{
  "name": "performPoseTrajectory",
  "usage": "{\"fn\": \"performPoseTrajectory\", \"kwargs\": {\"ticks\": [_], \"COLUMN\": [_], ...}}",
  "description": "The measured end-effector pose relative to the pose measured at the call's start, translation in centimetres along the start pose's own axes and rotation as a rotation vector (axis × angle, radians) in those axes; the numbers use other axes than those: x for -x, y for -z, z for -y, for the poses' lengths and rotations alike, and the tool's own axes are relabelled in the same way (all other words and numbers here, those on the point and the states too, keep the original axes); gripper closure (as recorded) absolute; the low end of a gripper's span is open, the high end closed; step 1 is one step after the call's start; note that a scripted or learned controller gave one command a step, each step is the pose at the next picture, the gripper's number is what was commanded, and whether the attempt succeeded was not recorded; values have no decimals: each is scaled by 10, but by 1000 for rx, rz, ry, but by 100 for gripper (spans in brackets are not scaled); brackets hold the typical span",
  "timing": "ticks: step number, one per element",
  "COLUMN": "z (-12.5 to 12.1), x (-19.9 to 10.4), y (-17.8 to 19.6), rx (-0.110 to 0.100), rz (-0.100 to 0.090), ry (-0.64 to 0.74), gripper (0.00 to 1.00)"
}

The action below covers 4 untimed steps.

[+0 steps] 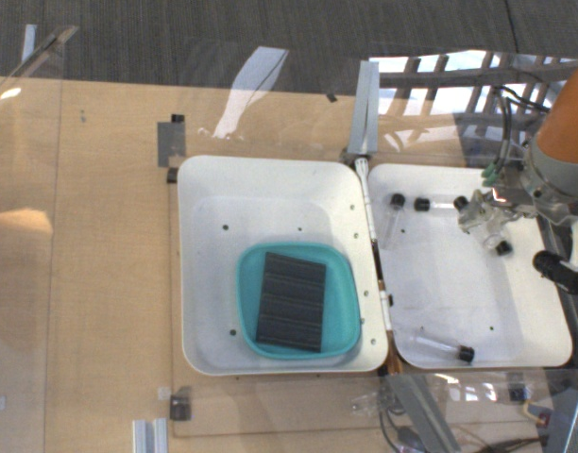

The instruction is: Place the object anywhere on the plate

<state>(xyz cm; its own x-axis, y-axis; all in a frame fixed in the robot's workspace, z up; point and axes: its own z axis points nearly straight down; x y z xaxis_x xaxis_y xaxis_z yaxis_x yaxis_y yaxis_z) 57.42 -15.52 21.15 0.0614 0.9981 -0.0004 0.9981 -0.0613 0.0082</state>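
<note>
Two white bins (270, 173), one teal plate (246, 281), one dark ridged block (291, 302)

Your arm (565, 140) comes in from the right side of the view. You can see its round orange band near the top right, with grey just under it. Dark cables run down beside it. Lower down sits the grey wrist, and from there the gripper (480, 211) reaches out to the left. The gripper looks pale and shiny, and it is hard to make out. It may be hanging low, but you cannot tell how low from this slant. A black part of the arm sticks out lower down, close to the right edge.
</note>
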Motion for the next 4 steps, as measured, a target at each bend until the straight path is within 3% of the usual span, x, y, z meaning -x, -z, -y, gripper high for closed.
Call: {"fn": "performPoseTrajectory", "kwargs": {"ticks": [1,2,3,4], "z": [59,91,58,104], "x": [-68,-127,-220,-270], "y": [-93,-25,-26,-94], "rx": [-6,-2,-3,-4], "rz": [-1,-1,-2,-3], "ry": [30,-64,113,196], "gripper": [100,100,100,100]}}
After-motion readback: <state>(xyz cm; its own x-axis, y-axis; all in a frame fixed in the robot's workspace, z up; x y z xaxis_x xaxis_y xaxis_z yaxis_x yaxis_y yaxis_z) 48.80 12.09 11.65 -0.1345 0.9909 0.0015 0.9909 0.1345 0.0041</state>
